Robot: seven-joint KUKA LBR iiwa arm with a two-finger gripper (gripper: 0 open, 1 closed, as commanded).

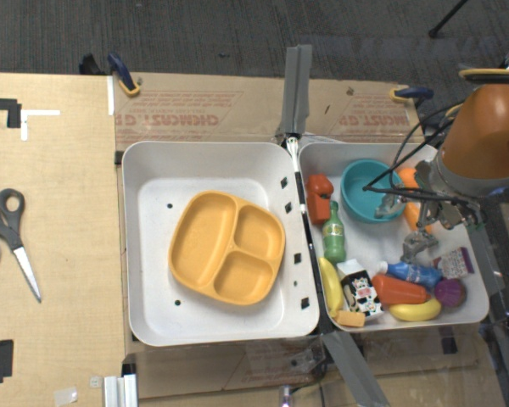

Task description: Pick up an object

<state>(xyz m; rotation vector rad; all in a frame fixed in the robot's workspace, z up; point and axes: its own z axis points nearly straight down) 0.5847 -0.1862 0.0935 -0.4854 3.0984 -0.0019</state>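
The right bin [479, 308] holds a jumble of toy food. A teal bowl [366, 193] sits at its back, with a red block [320, 190] and a green bottle [333, 238] to its left. Along the front lie a yellow banana [330, 285], a cow-print carton [360, 292], a red-orange carrot [400, 291], a second banana [416, 311] and a purple plum [449, 292]. My gripper [418, 246] hangs low over the bin's right middle, just above a blue bottle [411, 271]. An orange fruit [410, 198] sits partly behind the wrist.
The left bin [144, 227] carries a yellow divided plate [227, 247]. A purple packet [456, 263] lies by the right bin's wall. Scissors [13, 236] rest on the bench at far left. Black cables trail from the wrist across the teal bowl.
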